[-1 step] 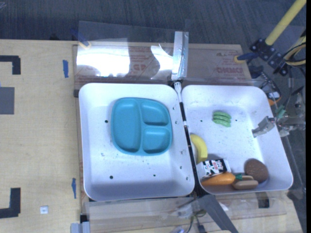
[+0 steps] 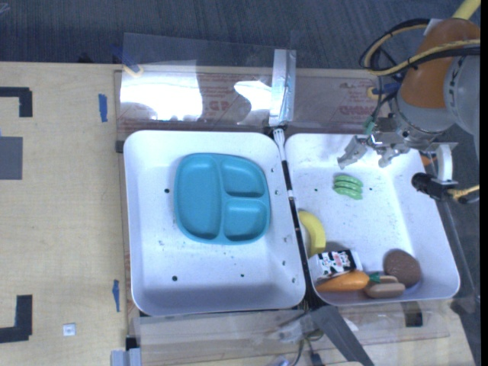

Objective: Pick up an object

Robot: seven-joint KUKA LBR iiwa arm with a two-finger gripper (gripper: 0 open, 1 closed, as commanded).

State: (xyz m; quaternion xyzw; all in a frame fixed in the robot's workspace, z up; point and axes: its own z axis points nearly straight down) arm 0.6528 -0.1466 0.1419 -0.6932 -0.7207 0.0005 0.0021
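Fingers (image 2: 370, 152) spread and empty, hovering over the far end of the right bin (image 2: 450, 280), carried by the grey arm (image 2: 438, 82) with its orange band reaching in from the right. Just below and slightly left of the tips, a green ridged item (image 2: 348, 185), apart from everything else and likely the easiest pick. Farther toward the near end: a yellow banana (image 2: 311, 231) against the left wall, a black-and-white printed packet (image 2: 335, 262), an orange carrot-like piece (image 2: 345, 282), a brown rounded lump (image 2: 402, 266) over a tan flat piece (image 2: 385, 288). In the left bin (image 2: 145, 204), a teal divided tray (image 2: 223, 197). For a clean grasp: centred over the green item, straddling its narrow width, lowered straight before closing.
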